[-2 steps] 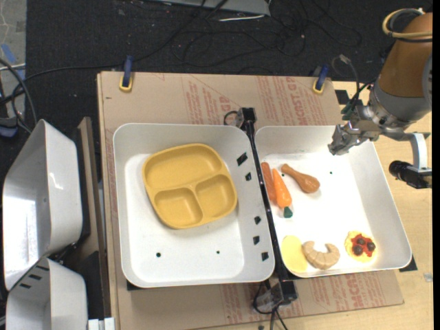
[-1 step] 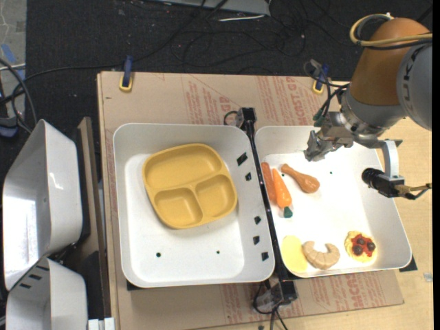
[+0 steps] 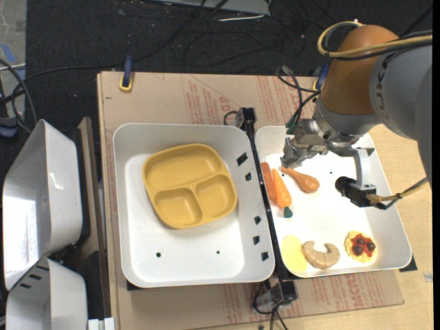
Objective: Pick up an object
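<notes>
Camera view, one frame. Arm enters from the right; tool (image 3: pixel 294 155) sits low over the upper left part of the right bin (image 3: pixel 392 218), directly at the thin end of a chicken drumstick (image 3: pixel 302 179). Cannot tell whether the tool is apart or together: the wrist body hides the tips. Nothing is visibly between them, so no hold is recorded.

Candidate objects all lie in the right bin. A carrot (image 3: pixel 278 188) lies along the left wall, just beside the drumstick, green stem toward the near side. A croissant (image 3: pixel 321 254), a pale yellow flat piece (image 3: pixel 291 251) touching it, and a small tart with red berries (image 3: pixel 360 246) sit at the near edge, well apart from the tool.

Left bin (image 3: pixel 130 246) holds a yellow divided plate (image 3: pixel 189 184), untouched.

Judgement: placement suggests a descent on the drumstick. The carrot's closeness risks a nudge or a double contact.
</notes>
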`<state>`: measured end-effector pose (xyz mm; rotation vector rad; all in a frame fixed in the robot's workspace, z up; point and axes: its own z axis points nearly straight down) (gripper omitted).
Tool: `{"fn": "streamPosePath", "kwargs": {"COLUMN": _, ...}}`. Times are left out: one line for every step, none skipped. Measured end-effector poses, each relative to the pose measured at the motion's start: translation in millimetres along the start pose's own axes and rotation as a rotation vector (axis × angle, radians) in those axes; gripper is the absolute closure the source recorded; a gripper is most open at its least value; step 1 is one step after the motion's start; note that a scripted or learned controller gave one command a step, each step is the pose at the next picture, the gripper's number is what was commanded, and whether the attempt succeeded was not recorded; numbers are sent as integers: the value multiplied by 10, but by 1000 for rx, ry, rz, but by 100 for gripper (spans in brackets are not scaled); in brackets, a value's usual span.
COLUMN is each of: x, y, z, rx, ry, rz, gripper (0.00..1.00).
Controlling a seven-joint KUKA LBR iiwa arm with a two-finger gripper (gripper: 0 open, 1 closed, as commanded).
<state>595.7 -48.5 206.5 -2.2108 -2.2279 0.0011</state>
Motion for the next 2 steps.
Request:
{"fn": "streamPosePath", "kwargs": {"x": 541, "y": -118, "z": 31, "rx": 0, "ry": 0, "rz": 0, "gripper": 100}}
{"fn": "streamPosePath", "kwargs": {"x": 1083, "y": -67, "z": -109, "rx": -4, "ry": 0, "rz": -1, "gripper": 100}}
